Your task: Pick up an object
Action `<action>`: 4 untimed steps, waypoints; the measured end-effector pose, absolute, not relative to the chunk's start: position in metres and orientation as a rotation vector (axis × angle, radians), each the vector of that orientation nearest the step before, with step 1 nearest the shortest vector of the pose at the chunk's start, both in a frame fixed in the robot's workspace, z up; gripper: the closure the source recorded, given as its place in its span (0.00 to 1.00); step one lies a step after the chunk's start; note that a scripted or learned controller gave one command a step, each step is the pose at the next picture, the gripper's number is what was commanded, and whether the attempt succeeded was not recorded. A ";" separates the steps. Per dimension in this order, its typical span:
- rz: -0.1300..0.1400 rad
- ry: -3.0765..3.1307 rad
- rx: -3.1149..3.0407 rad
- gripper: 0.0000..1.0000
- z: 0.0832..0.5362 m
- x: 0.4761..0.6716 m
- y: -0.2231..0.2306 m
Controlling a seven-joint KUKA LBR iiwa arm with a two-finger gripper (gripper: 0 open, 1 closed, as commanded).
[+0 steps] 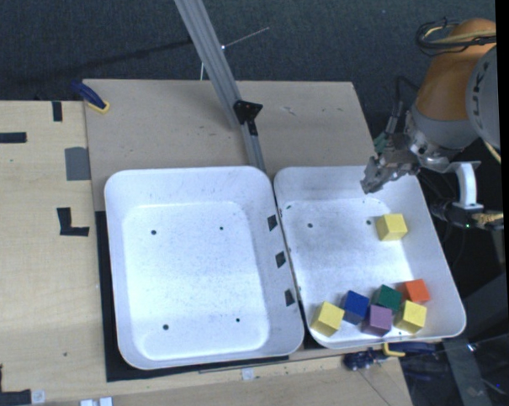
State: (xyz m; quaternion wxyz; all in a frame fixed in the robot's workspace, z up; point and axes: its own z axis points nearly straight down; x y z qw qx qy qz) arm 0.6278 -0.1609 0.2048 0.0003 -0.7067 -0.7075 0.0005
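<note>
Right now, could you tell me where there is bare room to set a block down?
The left bin offers bare floor. The right bin is free left of the lone yellow cube; its near edge is crowded with cubes.

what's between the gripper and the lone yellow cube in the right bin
Nothing. In the camera view, just bare white bin floor separates the gripper from the lone yellow cube.
</note>
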 end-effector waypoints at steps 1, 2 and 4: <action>-0.002 -2.229 -2.213 1.00 0.219 0.635 -0.107; -0.003 -2.229 -2.213 1.00 0.230 0.634 -0.052; -0.001 -2.228 -2.212 1.00 0.239 0.644 0.047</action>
